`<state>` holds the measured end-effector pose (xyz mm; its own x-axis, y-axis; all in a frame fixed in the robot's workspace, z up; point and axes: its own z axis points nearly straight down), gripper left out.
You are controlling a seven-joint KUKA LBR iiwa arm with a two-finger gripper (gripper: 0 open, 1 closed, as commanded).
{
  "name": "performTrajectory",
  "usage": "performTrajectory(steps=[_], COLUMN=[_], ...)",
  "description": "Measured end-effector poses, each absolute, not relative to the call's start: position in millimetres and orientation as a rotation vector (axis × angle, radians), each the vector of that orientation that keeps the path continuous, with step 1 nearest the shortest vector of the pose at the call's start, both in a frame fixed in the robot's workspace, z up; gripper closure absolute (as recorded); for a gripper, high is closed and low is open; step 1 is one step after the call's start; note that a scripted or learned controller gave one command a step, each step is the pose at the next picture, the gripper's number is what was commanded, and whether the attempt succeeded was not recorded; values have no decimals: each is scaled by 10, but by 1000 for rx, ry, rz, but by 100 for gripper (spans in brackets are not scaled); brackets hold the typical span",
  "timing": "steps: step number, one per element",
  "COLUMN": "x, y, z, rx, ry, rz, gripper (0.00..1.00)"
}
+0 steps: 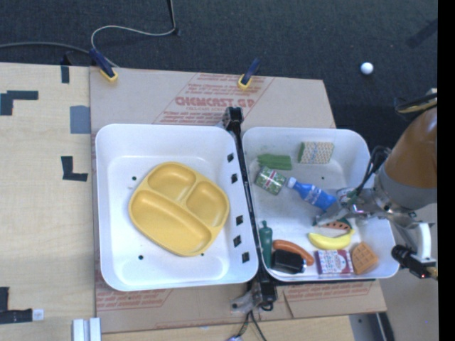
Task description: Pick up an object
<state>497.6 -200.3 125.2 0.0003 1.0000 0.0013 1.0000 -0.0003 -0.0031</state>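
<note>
two white bins side by side on a cardboard sheet. the left bin (114, 212) holds a yellow divided plate (179, 207), lying flat near its middle. the right bin (284, 137) holds the loose objects: a green block (274, 162) and a tan sponge (316, 151) toward the far wall; a green can (270, 182) just below the block; a blue bottle (311, 192) lying on its side near the centre; a banana (331, 240) toward the near right; a red-and-white box (334, 262) and a waffle (363, 258) at the near wall; a hot dog (293, 250) touching a black item (287, 263) at the near left. the arm (416, 163) enters from the right, over the bin's right rim. the gripper (350, 203) sits low in the right bin, just beside the bottle's blue end and above the banana; a small orange-and-dark piece (340, 226) lies just under it. whether its fingers are apart or together cannot be told, and nothing is seen between them.
</note>
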Motion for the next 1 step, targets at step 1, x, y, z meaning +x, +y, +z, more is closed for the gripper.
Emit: performTrajectory(steps=[1], x=[5397], y=[-2155], z=[861], rx=[-2218], ry=[-2223], rz=[-3], gripper=[0])
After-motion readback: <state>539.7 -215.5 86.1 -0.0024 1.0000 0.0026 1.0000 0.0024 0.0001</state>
